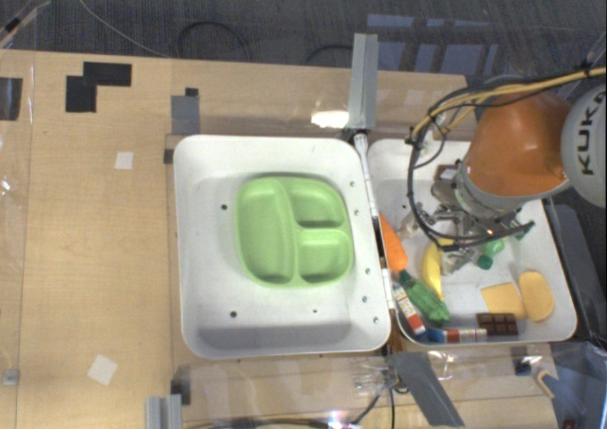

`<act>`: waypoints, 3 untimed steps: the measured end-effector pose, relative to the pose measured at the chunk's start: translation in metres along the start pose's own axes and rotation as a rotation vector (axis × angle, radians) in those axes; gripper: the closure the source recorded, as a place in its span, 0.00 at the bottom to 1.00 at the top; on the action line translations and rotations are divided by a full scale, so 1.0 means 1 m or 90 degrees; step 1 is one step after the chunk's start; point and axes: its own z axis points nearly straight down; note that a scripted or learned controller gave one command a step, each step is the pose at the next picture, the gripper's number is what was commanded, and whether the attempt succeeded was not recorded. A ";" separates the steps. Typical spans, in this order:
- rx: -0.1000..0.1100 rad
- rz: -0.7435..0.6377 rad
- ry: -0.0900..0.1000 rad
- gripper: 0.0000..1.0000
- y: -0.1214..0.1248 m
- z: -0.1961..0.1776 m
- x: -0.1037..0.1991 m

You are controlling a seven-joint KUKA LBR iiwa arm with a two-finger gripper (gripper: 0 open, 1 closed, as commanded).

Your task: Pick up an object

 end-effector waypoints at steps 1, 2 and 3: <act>0.005 -0.007 -0.002 0.00 0.010 -0.001 0.008; 0.000 0.087 0.001 0.00 0.009 0.000 0.002; 0.000 -0.030 -0.002 0.00 -0.057 0.002 0.035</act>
